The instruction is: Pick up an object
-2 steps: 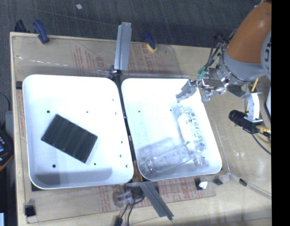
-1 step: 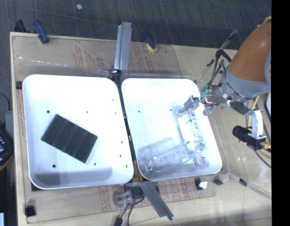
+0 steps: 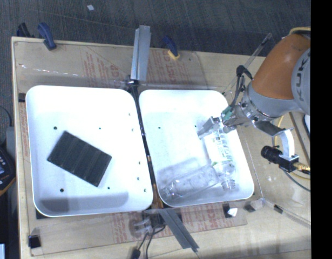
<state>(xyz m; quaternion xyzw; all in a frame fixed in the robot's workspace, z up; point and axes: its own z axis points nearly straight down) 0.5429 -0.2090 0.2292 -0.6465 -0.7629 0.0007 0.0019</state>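
The gripper (image 3: pixel 211 126) hangs low over the right bin (image 3: pixel 155 102), near its right wall, seemingly lined up to take one of the clear bottles (image 3: pixel 222 150) lying there. A second bottle (image 3: pixel 190 182) lies along the front wall. Whether the jaws are spread or closed I cannot tell; the nearer bottle's top lies just beneath them. A dark pad (image 3: pixel 79 158) sits in the left bin (image 3: pixel 36 99).

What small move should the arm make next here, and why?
Probably a short descent. The gripper sits over the right bin, at the upper end of a clear plastic bottle, with nothing visibly between its fingers. A second clear bottle lies near the front wall.
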